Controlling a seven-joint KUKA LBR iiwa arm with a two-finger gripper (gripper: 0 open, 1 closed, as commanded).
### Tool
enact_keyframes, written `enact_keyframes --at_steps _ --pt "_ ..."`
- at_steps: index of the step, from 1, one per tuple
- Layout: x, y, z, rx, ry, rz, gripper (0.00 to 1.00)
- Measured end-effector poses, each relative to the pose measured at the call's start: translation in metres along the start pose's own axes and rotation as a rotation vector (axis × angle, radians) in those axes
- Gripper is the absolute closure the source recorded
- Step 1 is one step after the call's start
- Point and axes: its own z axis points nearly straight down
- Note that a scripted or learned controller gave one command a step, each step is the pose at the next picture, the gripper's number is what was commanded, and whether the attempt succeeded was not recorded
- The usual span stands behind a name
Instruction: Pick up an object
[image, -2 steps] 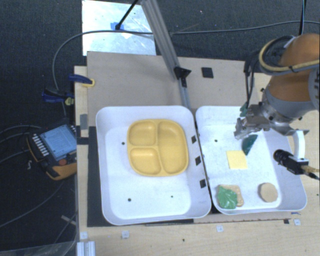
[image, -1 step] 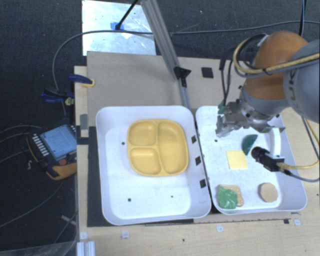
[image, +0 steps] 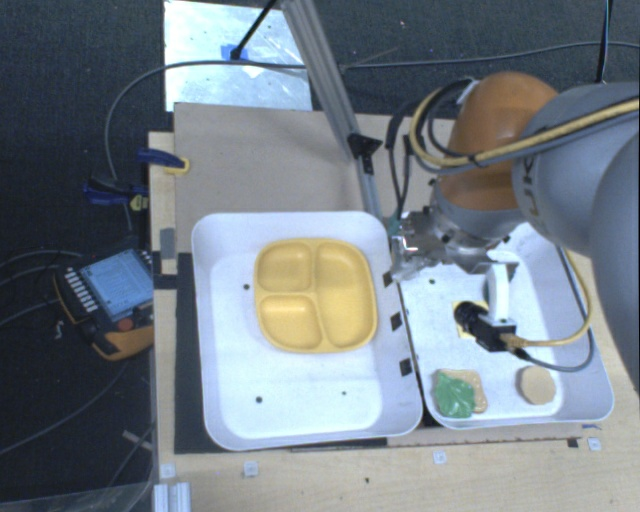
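Entry, left to right.

- Off the left edge of the brown tabletop (image: 260, 160), on the dark floor, we note a handheld pendant with a blue screen and an orange-and-black casing (image: 105, 295), with cables trailing around it.
- Blue spring clamps (image: 158, 158) sit at the tabletop's left edge, near its far-left corner.
- The left shallow white plastic bin (image: 215, 400) covers the left half of the tabletop and reaches almost to the near edge.
- A yellow plastic plate with three compartments (image: 315, 297) lies flat in that bin. It sits closer to the far and right walls than to the near-left corner.
- The gripper (image: 403, 258) hangs where the two bins meet, over the left wall of the right shallow white bin (image: 440, 300) and close to that bin's far-left corner. We cannot make out how wide it stands from this view.
- A green lump (image: 455, 395) lies in the right bin's near-left corner, resting on a tan square slab (image: 478, 398). It is well apart from the gripper.
- A round tan disc (image: 537, 385) lies flat by the same bin's near wall, toward the near-right corner. It is near the green lump but not touching it.
- The grey arm (image: 580, 170), with its orange band (image: 495, 110), reaches in from the right over the far half of the right bin.
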Motion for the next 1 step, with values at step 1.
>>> enact_keyframes --at_steps 1 --pt "0.0475 -0.0021 0.0102 0.0 0.0 0.001 1.0"
